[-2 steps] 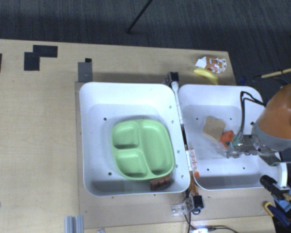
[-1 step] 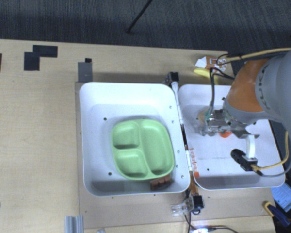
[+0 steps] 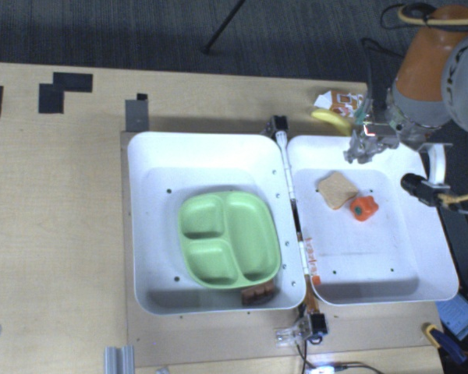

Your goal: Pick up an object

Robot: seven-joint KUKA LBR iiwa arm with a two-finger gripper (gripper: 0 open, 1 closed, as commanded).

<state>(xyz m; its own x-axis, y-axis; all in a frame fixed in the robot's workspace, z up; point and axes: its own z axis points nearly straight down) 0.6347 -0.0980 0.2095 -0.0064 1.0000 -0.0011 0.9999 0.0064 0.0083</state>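
Bench [image 3: 54,232] of pale wood carried everything, with two shallow white bins set side by side so that items could be sorted from one to the other. The left bin [image 3: 152,209] held a green divided plate [image 3: 228,238], lying flat and filling most of the floor, with a small brown thing [image 3: 257,294] tucked under its near edge, too dim to name. The right bin [image 3: 421,267] held the likely targets: a tan slice of bread [image 3: 336,188] and, just beside it and perhaps touching, a small orange toy [image 3: 363,208], both lying loose toward the far half where they could be reached from above. The grey arm [image 3: 433,68] with its orange band leaned in from the right, and its pincer [image 3: 362,151] hung over the far rim of the right bin, near the bread but apart from it; nothing showed in its grasp, and whether it stood open or closed I could not tell. Beyond the bin, a yellow banana [image 3: 330,118] lay on the bench beside some wrapping, out of play. I judged the pick not yet begun
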